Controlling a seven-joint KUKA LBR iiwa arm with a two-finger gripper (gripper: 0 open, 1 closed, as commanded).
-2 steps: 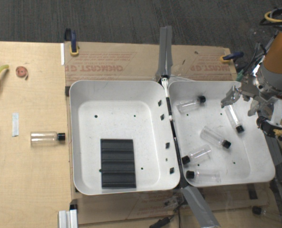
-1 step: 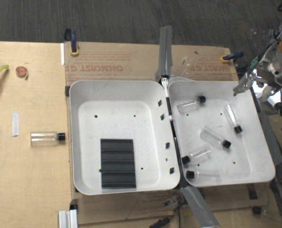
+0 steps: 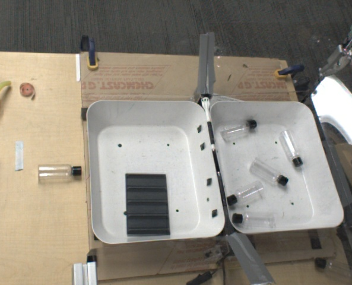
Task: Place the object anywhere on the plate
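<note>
Honestly, can't tell the gripper's state. Five clear vials [image 3: 269, 173] lie loose in the right bin [image 3: 318, 215], dark ribbed plate [image 3: 146, 205] in the left. Light, slippery; I'd pinch mid-barrel.

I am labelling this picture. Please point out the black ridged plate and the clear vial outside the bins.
black ridged plate [image 3: 146, 205], camera view, its middle rib
clear vial with black cap [image 3: 56, 171], camera view, its glass body

Six clear vials [image 3: 238, 130], two white bins [image 3: 98, 159], one black plate [image 3: 146, 205].
</note>
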